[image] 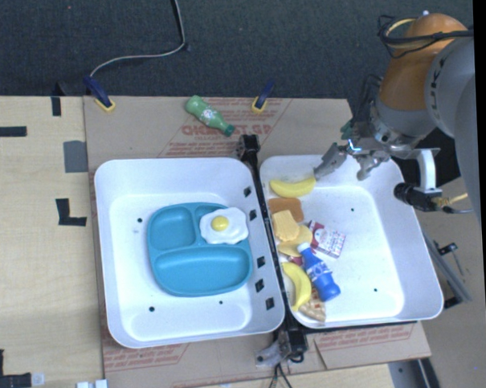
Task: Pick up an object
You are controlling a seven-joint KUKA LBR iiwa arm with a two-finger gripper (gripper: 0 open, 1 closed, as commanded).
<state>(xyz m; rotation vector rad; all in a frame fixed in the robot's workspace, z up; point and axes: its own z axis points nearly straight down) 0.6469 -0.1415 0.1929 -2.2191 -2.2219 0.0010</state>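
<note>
Worktop point(36, 238), tan, carrying two shallow white bins side by side. Left bin point(117, 259) holds a blue divided plate point(199, 249) with a toy fried egg point(223, 225) resting on its upper right edge. Right bin point(390, 255) holds a heap of toy food pressed against its left wall: a banana point(292, 186) at the top, cheese-coloured pieces point(286, 223) below it, a small red-and-white packet point(332, 241), a blue bottle point(320, 274), a second banana point(296, 283) near the bottom. A green bottle point(208, 115) lies on the worktop beyond the bins.

Arm enters from the right, orange band high. Tool point(350, 160) hangs over the right bin's upper rim, its two fingers spread apart, nothing between them.

Likely target, by nearness: the top banana, just left of the tool and apart from it. Its long axis runs roughly left-right across the bin, ends curling up slightly, right tip pointing toward the tool.

To do the step well, judging from the layout: shift left until centred over the banana's middle, turn the fingers to close across its narrow width rather than along its length, then descend. The bin's wall and divider sit close by; keep the fingers clear of them.
</note>
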